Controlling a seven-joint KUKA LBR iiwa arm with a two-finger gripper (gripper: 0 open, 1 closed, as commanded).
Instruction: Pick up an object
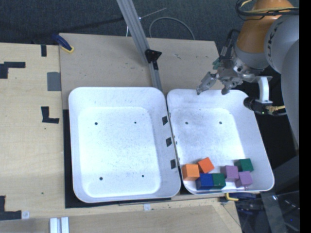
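a: what carries everything?
b: a pale wooden bench [107, 67], black tape marks near its left edge.
a: and beyond its far edge?
b: dark grey carpet [58, 6], a slanting metal rail [133, 21].

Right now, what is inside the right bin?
The right bin holds small blocks at its near edge: two orange, a blue, two green, two purple. Whatever lies under them is covered.

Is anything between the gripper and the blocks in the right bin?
Nothing visible. The gripper hangs open over the far rim of the right bin; the blocks cluster at its near edge, with bare bin floor between.
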